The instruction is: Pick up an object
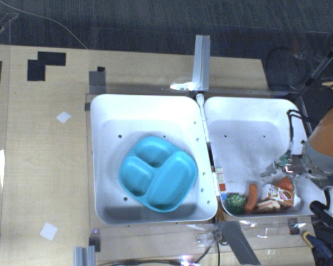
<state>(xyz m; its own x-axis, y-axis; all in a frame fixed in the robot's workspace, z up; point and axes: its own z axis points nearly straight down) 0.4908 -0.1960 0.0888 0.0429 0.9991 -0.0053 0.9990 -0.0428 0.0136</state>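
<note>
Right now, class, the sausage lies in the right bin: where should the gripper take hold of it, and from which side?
Probably at the middle of the sausage, coming straight down from above. It lies long and narrow, running roughly up-down in the view, so fingers should close across its thin width. The broccoli and a packet crowd both sides, leaving little room. The gripper hovers just to the upper right.

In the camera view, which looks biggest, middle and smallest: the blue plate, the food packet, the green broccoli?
Largest to smallest, as they look in the camera view:
1. Blue plate, by far the biggest.
2. Food packet in the right bin.
3. Green broccoli, smallest, at that bin's front edge.
</note>
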